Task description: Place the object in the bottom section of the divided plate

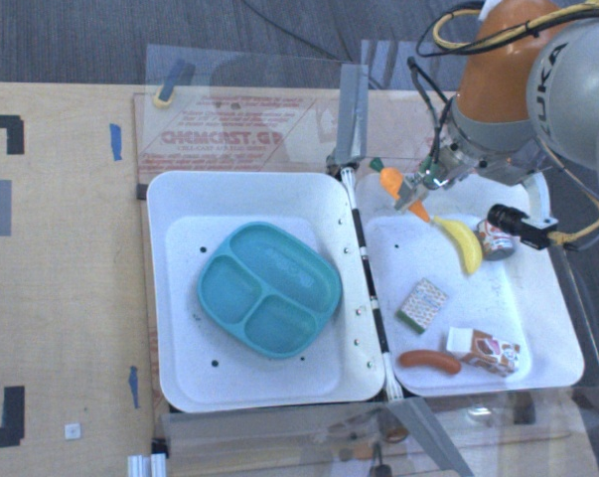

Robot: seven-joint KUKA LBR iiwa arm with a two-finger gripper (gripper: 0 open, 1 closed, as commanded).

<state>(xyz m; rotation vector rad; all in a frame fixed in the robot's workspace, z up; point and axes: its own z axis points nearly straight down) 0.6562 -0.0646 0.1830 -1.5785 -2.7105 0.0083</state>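
Your pincer [418,193] hangs over the far left corner of the right bin [552,296], with a carrot [392,181] at its tip; whether the fingers grip it you cannot tell from this angle. Note the blue divided plate [269,288] lying in the left bin [180,227], all three sections bare. In the right bin you have a banana [462,242] just right of the pincer, a small can [495,238] beside it, a patterned sponge [422,304], a sausage [429,362] and a carton [486,351] at the near side.
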